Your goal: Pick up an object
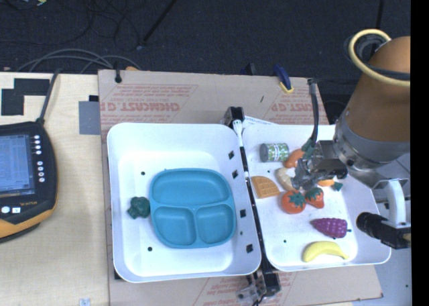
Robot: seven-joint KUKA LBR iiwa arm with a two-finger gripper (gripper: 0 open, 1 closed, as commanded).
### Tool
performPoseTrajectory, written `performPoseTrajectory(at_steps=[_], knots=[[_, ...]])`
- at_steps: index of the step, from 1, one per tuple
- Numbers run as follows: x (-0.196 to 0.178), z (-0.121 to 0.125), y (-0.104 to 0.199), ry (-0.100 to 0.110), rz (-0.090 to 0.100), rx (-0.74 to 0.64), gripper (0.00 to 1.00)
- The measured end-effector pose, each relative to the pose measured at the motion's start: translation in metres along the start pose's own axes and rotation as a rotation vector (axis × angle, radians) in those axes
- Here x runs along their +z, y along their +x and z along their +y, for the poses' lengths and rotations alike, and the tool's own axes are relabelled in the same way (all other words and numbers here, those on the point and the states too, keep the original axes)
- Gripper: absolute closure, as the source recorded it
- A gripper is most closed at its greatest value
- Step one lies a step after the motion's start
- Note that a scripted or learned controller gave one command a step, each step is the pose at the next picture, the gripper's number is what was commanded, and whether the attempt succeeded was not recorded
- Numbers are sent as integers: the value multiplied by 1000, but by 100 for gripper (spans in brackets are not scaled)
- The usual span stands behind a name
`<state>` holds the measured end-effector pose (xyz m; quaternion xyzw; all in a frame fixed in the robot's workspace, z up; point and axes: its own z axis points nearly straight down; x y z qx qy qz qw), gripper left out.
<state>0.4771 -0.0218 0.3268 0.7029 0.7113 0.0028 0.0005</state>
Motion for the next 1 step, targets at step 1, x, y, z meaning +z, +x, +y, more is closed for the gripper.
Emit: performPoseTrajectory(at_steps=[1], knots=[[-63, 0, 61, 1, -1, 4, 100]])
